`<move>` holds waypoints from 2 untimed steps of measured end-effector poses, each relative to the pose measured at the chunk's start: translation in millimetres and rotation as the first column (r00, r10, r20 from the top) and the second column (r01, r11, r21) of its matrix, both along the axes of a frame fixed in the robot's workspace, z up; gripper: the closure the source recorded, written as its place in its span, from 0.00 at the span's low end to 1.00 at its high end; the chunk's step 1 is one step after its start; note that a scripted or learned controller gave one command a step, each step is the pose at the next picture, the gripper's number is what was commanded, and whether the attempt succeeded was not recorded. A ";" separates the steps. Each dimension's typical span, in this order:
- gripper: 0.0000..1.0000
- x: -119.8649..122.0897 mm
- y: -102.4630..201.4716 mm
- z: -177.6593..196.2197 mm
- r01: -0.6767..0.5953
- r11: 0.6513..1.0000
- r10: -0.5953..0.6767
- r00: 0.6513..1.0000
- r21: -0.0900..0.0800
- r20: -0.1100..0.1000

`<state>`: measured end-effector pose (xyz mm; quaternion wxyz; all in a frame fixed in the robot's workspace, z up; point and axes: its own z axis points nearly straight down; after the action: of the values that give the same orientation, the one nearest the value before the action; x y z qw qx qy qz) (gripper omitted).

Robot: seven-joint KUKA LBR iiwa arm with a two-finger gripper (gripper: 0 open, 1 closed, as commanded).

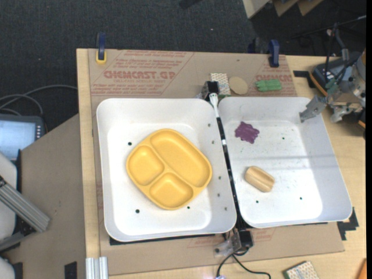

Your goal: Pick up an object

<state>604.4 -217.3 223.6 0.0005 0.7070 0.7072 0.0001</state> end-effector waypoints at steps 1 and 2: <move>0.00 -4.6 62.5 -146.2 -0.005 1.000 0.005 1.000 0.005 -0.008; 0.00 27.3 130.8 -138.8 -0.006 1.000 0.006 1.000 0.001 0.003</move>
<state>631.7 -86.5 84.9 0.0011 0.7047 0.7095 0.0017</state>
